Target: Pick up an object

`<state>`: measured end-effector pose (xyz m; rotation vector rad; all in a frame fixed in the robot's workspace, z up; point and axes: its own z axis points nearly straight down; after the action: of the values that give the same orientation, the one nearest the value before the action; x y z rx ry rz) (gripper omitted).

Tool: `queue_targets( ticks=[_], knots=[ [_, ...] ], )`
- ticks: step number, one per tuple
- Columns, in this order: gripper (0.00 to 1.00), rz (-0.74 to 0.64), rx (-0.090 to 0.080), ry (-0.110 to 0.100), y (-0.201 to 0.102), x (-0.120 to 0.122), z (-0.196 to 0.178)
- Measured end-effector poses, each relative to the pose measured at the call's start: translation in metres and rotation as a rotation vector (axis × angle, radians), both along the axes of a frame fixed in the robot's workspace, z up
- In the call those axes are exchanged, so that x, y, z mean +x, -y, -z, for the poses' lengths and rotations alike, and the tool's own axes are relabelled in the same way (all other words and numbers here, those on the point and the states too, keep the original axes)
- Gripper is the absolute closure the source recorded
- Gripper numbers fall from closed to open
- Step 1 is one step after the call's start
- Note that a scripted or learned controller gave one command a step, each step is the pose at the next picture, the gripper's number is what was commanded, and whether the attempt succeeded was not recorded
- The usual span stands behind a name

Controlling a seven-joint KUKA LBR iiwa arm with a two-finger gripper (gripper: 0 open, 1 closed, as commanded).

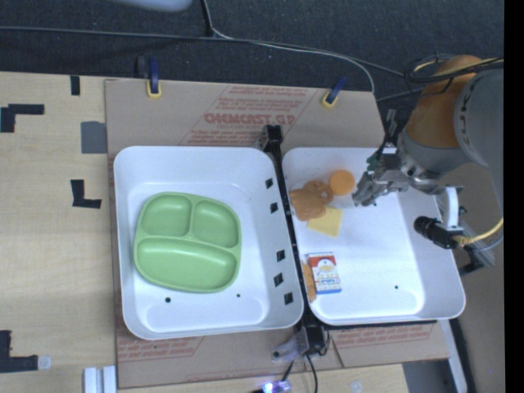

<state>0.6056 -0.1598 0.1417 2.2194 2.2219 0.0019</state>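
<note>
We see an orange ball (341, 181) in the right bin (409, 301), touching a brown pretzel-like piece (309, 201) and near a yellow wedge (327, 222); a small carton (324, 273) lies lower, open floor beside it. The gripper (367, 193) hangs just right of the ball; we cannot tell its fingers' spread

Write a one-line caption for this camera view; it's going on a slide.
Gripper poised over the right bin beside an orange ball; a green divided plate sits in the left bin.
</note>
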Motion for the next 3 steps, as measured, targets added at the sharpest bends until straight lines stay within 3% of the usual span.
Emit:
queue_targets(
  ticks=[2, 3],
  knots=[
    [1.0, -0.001, -0.001, 0.003, -0.002, 0.003, -0.096],
    [1.0, -0.005, 0.001, -0.003, -0.058, -0.003, -0.084]
  ],
)
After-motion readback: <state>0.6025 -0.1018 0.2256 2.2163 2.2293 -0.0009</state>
